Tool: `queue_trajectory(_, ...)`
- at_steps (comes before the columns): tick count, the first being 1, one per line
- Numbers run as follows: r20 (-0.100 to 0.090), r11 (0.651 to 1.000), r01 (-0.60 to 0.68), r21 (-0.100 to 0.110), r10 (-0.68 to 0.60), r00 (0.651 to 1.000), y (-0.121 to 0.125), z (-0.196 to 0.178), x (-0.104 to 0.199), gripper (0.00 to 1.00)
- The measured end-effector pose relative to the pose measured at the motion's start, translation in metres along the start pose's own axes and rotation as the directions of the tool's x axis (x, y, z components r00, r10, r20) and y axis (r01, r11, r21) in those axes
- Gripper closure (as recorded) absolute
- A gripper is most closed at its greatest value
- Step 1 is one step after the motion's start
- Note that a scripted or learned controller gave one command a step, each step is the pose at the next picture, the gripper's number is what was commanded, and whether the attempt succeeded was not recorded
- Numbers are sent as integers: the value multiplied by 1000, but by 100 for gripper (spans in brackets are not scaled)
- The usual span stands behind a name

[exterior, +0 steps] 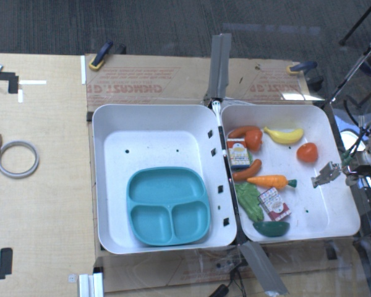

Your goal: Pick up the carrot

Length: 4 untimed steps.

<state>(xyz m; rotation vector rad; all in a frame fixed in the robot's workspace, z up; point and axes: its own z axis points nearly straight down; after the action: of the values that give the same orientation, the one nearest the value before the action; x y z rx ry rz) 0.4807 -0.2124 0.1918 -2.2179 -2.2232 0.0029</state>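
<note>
Nearest the camera, at the near edge of the right bin [321,113], lay a dark green vegetable [271,229], with a small red-and-white carton [275,203] just beyond it and a leafy green piece [250,201] to its left. The carrot [269,181] lay flat across the middle of that bin, green stem end pointing right, just beyond the carton and close by a red sausage-like piece [247,169] on its far left. Farther off sat another small carton [238,153], a red pepper [247,137], a banana [284,135] and a tomato [307,152]. My gripper [325,176] hung at the right side of the bin, well apart from the carrot, with nothing between its fingers; I could not tell how far they were spread. A teal divided plate [168,204] rested in the left bin [154,119].
</note>
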Motion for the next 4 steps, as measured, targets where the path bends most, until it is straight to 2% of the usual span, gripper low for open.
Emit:
queue_trajectory(1,0,1000,2,0,-2,1000,1,-9,0,100)
queue_trajectory(2,1,1000,1,0,-1,1000,1,-9,0,0)
queue_trajectory(3,1,961,276,-3,-276,961,63,89,42,0)
queue_trajectory(4,0,999,51,-1,-51,999,35,1,127,0)
